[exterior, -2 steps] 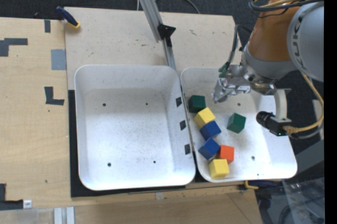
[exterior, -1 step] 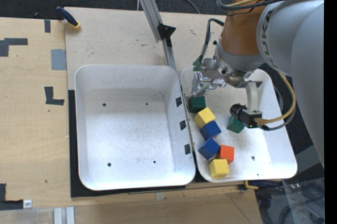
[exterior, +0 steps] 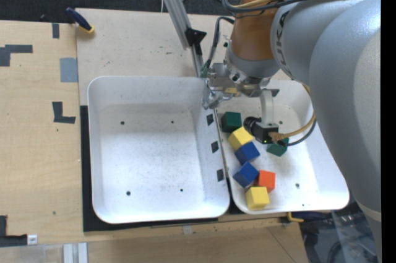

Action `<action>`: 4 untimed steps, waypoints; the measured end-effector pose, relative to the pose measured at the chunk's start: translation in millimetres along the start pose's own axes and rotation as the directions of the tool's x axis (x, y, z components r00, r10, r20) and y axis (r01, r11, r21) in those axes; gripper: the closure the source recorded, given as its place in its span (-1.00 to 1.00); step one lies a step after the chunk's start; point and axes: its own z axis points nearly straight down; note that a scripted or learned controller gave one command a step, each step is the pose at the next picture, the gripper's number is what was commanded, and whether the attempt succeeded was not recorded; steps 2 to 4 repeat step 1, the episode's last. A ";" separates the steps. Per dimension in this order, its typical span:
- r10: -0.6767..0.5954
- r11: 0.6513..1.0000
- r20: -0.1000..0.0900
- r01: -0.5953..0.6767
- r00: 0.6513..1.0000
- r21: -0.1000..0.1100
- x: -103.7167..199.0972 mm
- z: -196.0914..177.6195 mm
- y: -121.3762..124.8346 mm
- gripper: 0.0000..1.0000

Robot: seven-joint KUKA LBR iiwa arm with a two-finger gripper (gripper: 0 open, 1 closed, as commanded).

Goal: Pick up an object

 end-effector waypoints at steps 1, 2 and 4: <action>-0.001 1.000 -0.002 0.001 1.000 -0.002 50.2 -10.8 14.2 1.00; -0.001 1.000 -0.002 0.001 1.000 -0.002 50.2 -10.8 14.2 1.00; -0.001 1.000 -0.002 0.001 1.000 -0.002 50.2 -10.8 14.2 1.00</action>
